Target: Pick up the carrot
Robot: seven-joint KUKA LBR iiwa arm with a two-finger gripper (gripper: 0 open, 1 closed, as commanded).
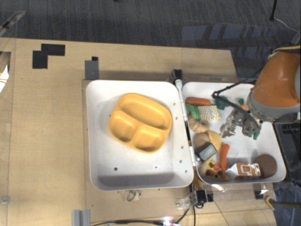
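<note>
While your arm (277, 86) reaches in from the right, its pincer (235, 125) hangs over the middle of the right bin (277, 142), and you cannot tell from this slant whether it is released or clenched; nothing shows plainly in its grasp. Just below and to the left of it you see the carrot (224, 155), a slim orange piece lying nearly upright in the view on the bin floor, apart from the pincer. Beside the carrot's left lie a small dark block with a grey face (205, 151) and a tan rounded piece (206, 138). At the carrot's lower end sits a cluster of small mixed bits (214, 170), and to its right a small orange and white box (247, 169) next to a brown disc (265, 164). Farther up the bin you find a red sausage shape (198, 101), a green piece (192, 111) and a pale dotted square (208, 112). Across the divider, the left bin (103, 168) holds a large yellow tray with three hollows (140, 121), well apart from the arm. Both bins rest on the wooden bench (42, 140).
</note>
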